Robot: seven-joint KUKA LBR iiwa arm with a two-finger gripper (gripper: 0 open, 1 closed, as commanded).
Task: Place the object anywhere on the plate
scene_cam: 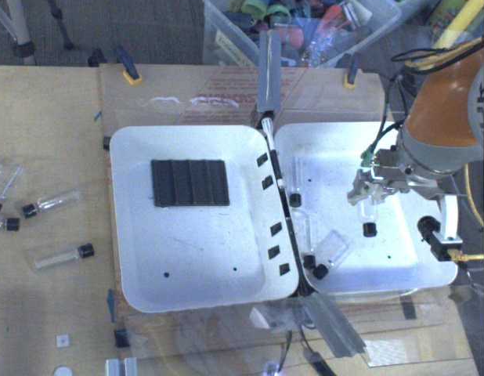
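Nothing sits on the dark ridged plate yet; the jaws hang over the right bin by a clear vial, grip unreadable.

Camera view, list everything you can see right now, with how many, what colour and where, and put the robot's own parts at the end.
Bins: two, white, side by side on the bench.
Plate: one, dark ridged rectangle, upper part of the left bin.
Clear vials with black caps: several, in the right bin near its left wall and under the gripper.
Loose vials: about four, clear with black caps, on the bench left of the bins.
Storage tub: one, clear, full of colourful items, behind the bins.
Clamps: two, blue and yellow, at the board's back edge.
Arm: one, grey with an orange band, from the right.
Gripper: one, over the right bin.
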